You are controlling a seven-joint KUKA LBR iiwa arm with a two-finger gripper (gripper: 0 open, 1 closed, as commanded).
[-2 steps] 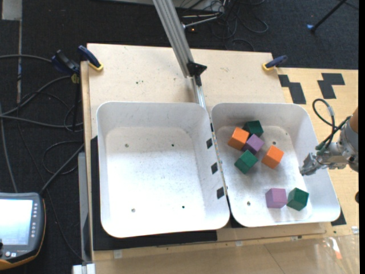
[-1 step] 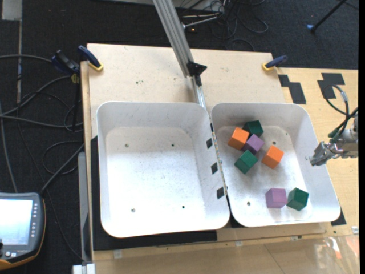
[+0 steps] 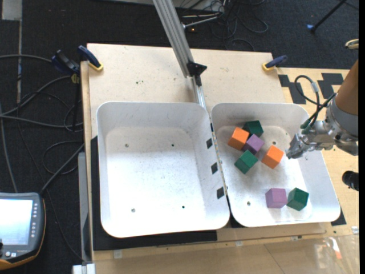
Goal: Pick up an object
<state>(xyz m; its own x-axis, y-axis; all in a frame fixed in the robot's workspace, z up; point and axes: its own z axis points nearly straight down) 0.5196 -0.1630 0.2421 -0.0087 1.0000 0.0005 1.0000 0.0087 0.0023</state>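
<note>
The right bin (image 3: 319,178) holds several small cubes. A cluster sits in its upper middle: an orange cube (image 3: 239,137), a dark green cube (image 3: 253,128), a purple cube (image 3: 255,144), a green cube (image 3: 246,161) and a second orange cube (image 3: 273,156). Near the front lie a purple cube (image 3: 276,198) and a green cube (image 3: 297,199) side by side. My gripper (image 3: 296,148) comes in from the right, low over the bin, just right of the second orange cube. Nothing shows between its fingers.
The left bin (image 3: 114,153) stands beside the right one, the two sharing a middle wall. A slanted metal pole (image 3: 174,30) rises from the back of that divide. Clamps sit at the board's rear corners. Cables lie on the floor to the left.
</note>
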